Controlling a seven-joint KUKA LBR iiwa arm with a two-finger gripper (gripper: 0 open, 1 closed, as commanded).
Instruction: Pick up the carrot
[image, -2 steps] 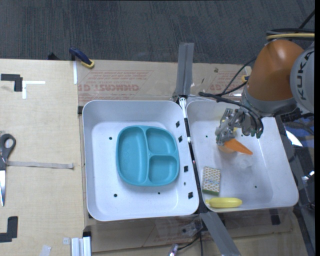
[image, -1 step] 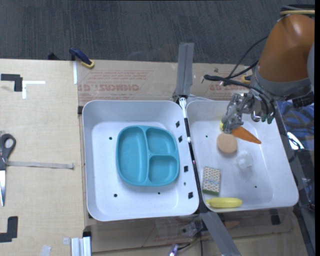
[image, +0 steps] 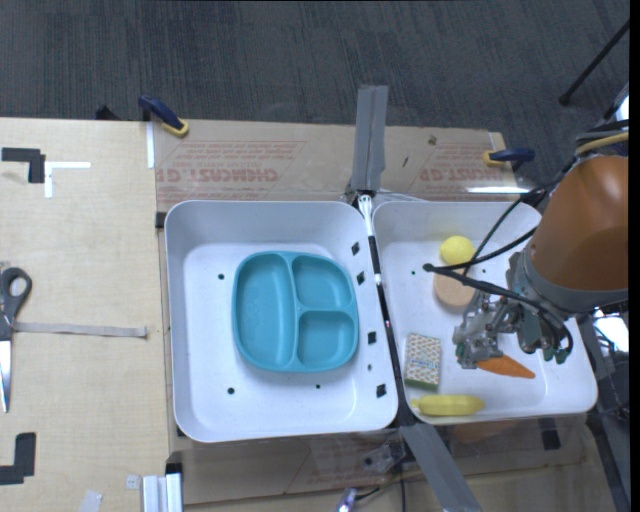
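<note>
Carrot lying flat on floor of right bin, near bin's front-right corner, thick end toward gripper, tip pointing away to the right. Gripper down low inside same bin, just left of carrot's thick end — touching or nearly so, can't say which from this slant. Nothing visibly between the metal parts, so not counted as a grasp. Jaw state: can't tell; hardware too cluttered w/ cables and too small to read.

Judged step: approach/descent onto carrot, grasp not yet made.

Other items, all placed rel. to carrot: waffle-patterned block well to the left, yellow banana-like piece left and toward front wall, tan disc and yellow ball further back-left. Teal divided plate off in left bin, well apart — irrelevant to the pick.

Next move, as a judgement: needs centring over carrot's body rather than its end — looks offset to the left now. Probably a small shift right, jaws set across the narrow width, then close and lift straight up. Risks: pinching only the thick end so carrot pivots or slips out; front wall of bin near, little room for a wide approach.
</note>
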